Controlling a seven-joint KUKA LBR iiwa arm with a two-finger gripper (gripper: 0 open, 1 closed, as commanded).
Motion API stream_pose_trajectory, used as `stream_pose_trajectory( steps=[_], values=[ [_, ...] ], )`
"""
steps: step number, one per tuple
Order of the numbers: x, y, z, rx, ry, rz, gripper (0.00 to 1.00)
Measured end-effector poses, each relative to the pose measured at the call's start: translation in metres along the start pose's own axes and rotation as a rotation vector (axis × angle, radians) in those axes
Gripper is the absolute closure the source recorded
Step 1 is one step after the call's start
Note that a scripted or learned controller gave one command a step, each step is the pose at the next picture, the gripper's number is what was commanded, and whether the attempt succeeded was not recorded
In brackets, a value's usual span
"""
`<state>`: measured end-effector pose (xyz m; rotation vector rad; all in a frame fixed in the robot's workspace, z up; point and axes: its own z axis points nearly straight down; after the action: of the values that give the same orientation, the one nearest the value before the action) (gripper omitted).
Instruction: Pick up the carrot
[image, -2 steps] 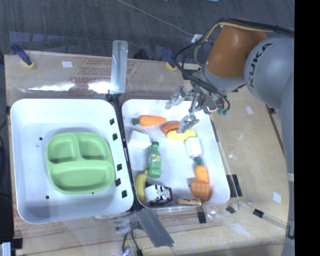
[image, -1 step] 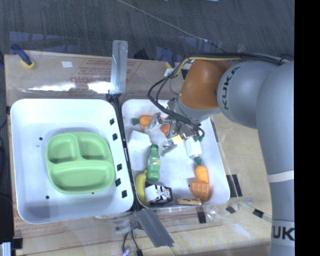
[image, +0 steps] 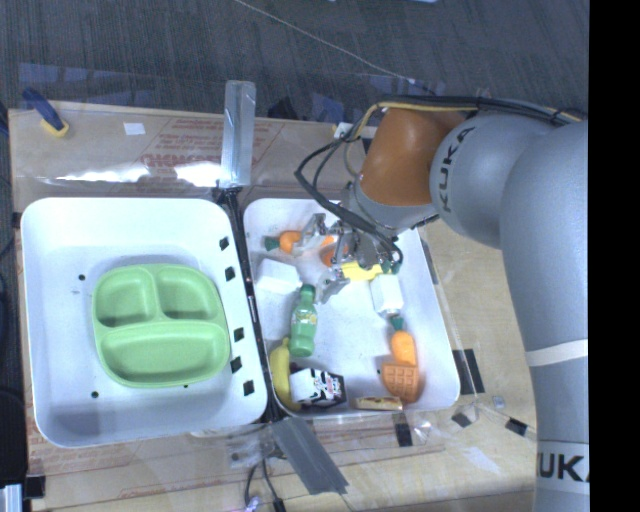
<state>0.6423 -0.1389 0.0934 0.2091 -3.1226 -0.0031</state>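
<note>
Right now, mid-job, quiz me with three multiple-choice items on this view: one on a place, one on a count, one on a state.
1. Where does the carrot lie?
A. in the right bin, near its right wall
B. on the green tray
C. on the bench outside both bins

2. How many compartments has the green tray?
A. one
B. three
C. six

3. How does the green bottle sit?
A. lying in the right bin
B. standing on the tray
C. gripped between the fingers

Key: 1 A, the carrot rests below the end effector, by the right wall. 2 B, two small sections above one long one. 3 A, it lies lengthwise on the bin floor.
</note>
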Motion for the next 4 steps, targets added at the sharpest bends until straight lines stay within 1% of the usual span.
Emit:
stream_pose_trajectory(
  steps=[1, 2, 3, 4],
  values=[
    [-0.006, 0.0, 0.007, -0.012, 0.036, 0.376, 0.0],
    [0.007, -0.011, 0.006, -0.006, 0.018, 0.643, 0.0],
    [0.097, -0.035, 0.003, -0.008, -0.005, 1.108, 0.0],
    [0.152, -0.051, 0.003, -0.003, -0.012, 0.771, 0.0]
  ],
)
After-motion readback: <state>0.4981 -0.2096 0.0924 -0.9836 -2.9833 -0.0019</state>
